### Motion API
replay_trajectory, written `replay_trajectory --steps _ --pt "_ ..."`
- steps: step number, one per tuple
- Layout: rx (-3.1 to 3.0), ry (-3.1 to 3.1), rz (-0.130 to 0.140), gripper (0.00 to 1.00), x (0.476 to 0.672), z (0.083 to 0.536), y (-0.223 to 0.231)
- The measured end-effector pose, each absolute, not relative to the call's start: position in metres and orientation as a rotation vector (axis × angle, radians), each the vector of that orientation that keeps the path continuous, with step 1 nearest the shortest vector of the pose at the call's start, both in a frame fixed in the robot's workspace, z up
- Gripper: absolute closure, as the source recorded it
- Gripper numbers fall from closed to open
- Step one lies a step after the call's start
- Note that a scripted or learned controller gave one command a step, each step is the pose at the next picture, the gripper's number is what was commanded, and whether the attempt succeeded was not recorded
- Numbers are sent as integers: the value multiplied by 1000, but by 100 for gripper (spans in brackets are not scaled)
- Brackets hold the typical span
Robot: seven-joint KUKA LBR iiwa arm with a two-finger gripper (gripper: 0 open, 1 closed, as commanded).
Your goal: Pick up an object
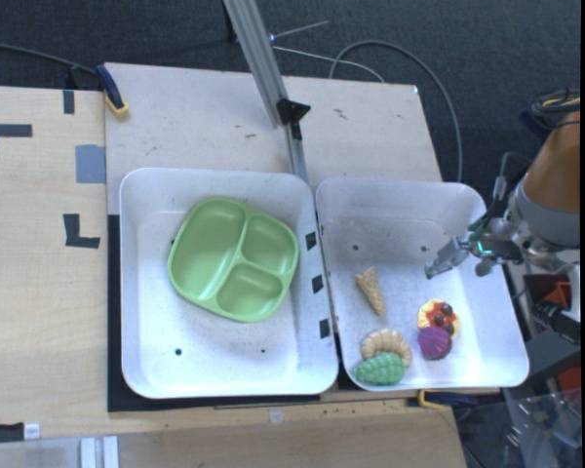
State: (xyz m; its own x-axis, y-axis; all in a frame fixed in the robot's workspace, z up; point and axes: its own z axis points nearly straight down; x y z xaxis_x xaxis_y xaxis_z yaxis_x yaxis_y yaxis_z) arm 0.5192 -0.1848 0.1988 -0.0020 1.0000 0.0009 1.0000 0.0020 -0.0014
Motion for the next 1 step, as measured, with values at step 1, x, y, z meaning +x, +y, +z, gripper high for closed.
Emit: replay_trajectory --steps 1 --pt "-2217 -2219 6 0 516 153 -190"
